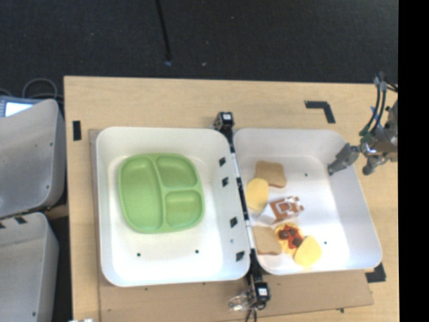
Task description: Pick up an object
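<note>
The right bin [348, 200] holds several toy food pieces along its left side. A tan bread slice [270, 174] lies at the top, with a yellow round piece [257, 193] just below it. A white and brown piece [288, 208] sits in the middle. Lower down are a second bread slice [267, 240], a red piece [289, 233] and another yellow piece [308, 251]. My gripper [354, 164] hangs over the bin's upper right corner, open with nothing between its fingers, well to the right of the food.
The left bin [107, 247] holds a green divided plate [161, 192]. A black divider with clips [236, 193] runs between the bins. Grey equipment [27, 159] stands off the bench's left edge. Bare bin floor lies between the food and the gripper.
</note>
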`<control>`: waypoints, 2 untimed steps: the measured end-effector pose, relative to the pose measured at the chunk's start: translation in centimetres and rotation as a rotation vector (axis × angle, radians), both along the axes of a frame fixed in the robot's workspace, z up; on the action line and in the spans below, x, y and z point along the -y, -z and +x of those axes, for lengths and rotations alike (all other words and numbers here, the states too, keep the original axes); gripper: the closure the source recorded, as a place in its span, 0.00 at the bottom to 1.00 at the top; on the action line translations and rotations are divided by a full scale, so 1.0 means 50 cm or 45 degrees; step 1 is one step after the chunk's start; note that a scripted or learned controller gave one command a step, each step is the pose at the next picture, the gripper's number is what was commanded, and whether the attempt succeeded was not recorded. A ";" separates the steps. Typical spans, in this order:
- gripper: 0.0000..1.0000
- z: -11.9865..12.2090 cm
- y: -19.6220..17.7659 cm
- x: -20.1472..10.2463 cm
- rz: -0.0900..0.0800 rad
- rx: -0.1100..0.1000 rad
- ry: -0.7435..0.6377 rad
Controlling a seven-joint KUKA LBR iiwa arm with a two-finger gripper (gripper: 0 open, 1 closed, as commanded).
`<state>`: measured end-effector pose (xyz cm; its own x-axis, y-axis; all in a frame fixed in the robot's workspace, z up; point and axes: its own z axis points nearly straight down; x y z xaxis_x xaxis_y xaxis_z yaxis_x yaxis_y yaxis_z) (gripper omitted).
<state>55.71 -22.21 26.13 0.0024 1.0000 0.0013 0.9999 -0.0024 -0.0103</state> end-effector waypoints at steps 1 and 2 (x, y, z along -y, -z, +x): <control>0.00 0.005 -0.014 -0.001 -0.003 0.016 -0.003; 0.00 0.017 0.102 -0.013 -0.002 0.008 -0.005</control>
